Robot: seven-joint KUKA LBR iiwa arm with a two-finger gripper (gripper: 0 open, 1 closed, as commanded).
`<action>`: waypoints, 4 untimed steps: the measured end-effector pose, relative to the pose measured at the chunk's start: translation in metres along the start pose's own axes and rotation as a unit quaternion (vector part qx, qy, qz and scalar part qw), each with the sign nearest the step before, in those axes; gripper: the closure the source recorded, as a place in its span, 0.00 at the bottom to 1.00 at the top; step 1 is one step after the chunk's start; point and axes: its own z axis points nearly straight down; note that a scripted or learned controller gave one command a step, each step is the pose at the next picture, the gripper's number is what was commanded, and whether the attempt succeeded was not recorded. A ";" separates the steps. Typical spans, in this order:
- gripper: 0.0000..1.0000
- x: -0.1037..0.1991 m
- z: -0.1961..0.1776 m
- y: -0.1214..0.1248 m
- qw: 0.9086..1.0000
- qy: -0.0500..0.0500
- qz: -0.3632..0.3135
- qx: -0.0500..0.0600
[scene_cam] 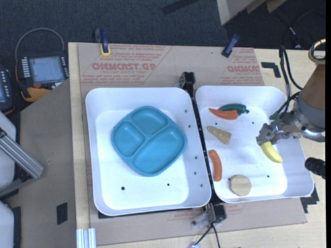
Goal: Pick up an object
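Yellow plastic toy banana (pixel 272 152), light, stiff, slick; best taken mid-body. Hand (pixel 269 134) is placed touching its far end; finger state cannot be told.

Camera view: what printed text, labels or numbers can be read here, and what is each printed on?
"CHEMCAST GP", red print, on the brown board behind the left bin.
Same red print, partly cut off, on the board behind the right bin.
Handheld screen at far left: too small to read.
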 end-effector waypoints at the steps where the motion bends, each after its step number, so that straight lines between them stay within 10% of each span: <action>1: 1.00 0.048 -0.010 0.004 1.000 -0.001 0.000 -0.002; 4: 1.00 0.212 -0.003 -0.007 1.000 0.000 -0.001 0.000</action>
